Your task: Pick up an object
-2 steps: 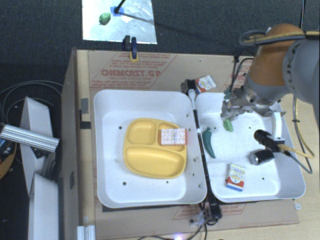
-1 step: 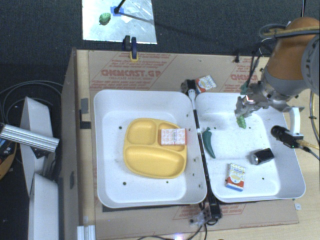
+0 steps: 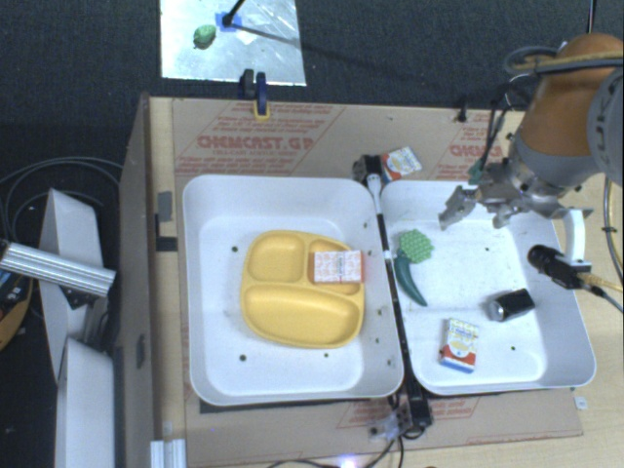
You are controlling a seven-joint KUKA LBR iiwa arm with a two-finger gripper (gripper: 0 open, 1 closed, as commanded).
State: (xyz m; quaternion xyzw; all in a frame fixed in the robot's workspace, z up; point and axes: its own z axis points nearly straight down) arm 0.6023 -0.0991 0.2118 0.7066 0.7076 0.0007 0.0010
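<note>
My gripper (image 3: 478, 214) hangs over the far part of the right bin (image 3: 565, 359), open, with nothing between its fingers. Below and to its left lies a green knobbly piece (image 3: 416, 246) joined to a dark green stalk (image 3: 408, 283), near the bin's left wall. A small black can with a silver end (image 3: 511, 305) rests toward the right side. A little red, yellow and blue carton (image 3: 459, 345) lies near the front. In the left bin (image 3: 210, 261) a yellow divided plate (image 3: 292, 305) carries a pink and white box (image 3: 337, 266).
A small white and orange packet (image 3: 400, 162) lies on the cardboard behind the bins. A black divider (image 3: 390, 291) runs between the two bins. Bare white floor shows in the right bin's middle and far right.
</note>
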